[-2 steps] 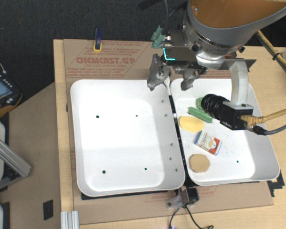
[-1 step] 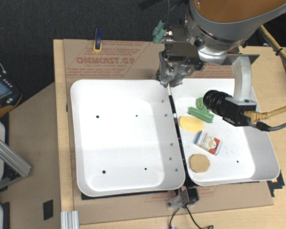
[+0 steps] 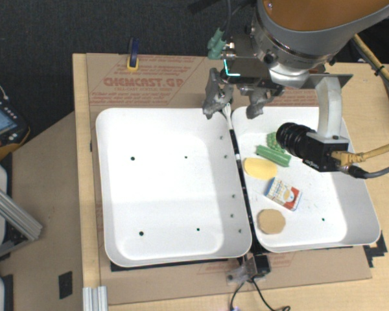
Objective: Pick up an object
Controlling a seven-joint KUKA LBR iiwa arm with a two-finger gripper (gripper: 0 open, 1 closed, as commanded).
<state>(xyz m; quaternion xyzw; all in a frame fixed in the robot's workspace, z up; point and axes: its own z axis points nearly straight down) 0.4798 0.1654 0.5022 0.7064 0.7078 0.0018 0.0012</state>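
My gripper (image 3: pixel 234 107) hangs open at the far end of the divider between the two bins, with nothing between its fingers. The right bin (image 3: pixel 350 219) holds a green ridged piece (image 3: pixel 273 151), a yellow lemon-shaped piece (image 3: pixel 260 168), a small blue, white and red box (image 3: pixel 282 194) and a round tan disc (image 3: pixel 271 222). All of them lie nearer the camera than the gripper and to its right. The green piece is closest, partly behind a black cylinder on the arm.
The left bin (image 3: pixel 165 186) lies beside the right one, on a cardboard sheet (image 3: pixel 149 76). A black cylindrical camera (image 3: pixel 308 146) with a brass fitting and hose juts over the right bin. The arm's large body covers the top right.
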